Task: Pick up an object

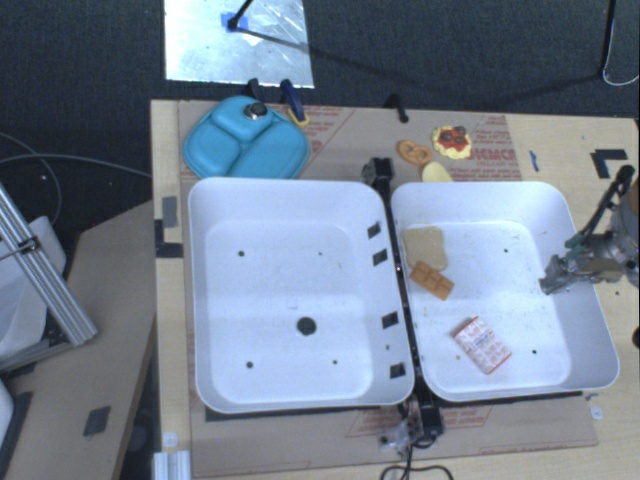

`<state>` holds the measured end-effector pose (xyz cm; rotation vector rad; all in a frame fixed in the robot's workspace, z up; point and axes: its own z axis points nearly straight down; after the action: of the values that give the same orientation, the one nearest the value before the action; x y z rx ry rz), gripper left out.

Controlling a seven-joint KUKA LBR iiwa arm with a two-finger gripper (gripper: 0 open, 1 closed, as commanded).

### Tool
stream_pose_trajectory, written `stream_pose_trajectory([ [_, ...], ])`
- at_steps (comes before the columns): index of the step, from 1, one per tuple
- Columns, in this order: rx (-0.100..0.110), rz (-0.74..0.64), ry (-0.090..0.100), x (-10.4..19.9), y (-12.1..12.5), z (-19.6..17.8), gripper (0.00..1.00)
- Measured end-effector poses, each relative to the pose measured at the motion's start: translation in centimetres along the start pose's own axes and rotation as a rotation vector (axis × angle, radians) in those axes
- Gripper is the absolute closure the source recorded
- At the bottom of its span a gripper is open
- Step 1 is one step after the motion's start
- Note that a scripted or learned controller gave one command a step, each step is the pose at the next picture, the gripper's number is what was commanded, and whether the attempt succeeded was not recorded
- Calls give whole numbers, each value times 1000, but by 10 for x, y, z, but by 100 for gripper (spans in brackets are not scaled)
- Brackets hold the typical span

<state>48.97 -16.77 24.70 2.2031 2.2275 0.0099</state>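
We saw the grey metal claw (pixel 556 280) at the right white bin's (pixel 560 206) rim, its arm cut off; the small red-and-white packet (pixel 482 345) lay left below. Its grip we could not tell.

- A blue sectioned plate (pixel 246 140) lay on the table (pixel 340 133) behind the left bin (pixel 215 208).
- Small toy foods (pixel 452 141) sat behind the right bin (pixel 556 208).
- A shiny sheet (pixel 200 23) covered the dark floor (pixel 70 58).
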Motion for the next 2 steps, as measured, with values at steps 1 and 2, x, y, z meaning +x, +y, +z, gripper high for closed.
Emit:
stream_pose_trajectory([
  [1, 9, 10, 0, -11, -3, 10, 100],
  [2, 4, 6, -1, -11, -2, -2, 100],
])
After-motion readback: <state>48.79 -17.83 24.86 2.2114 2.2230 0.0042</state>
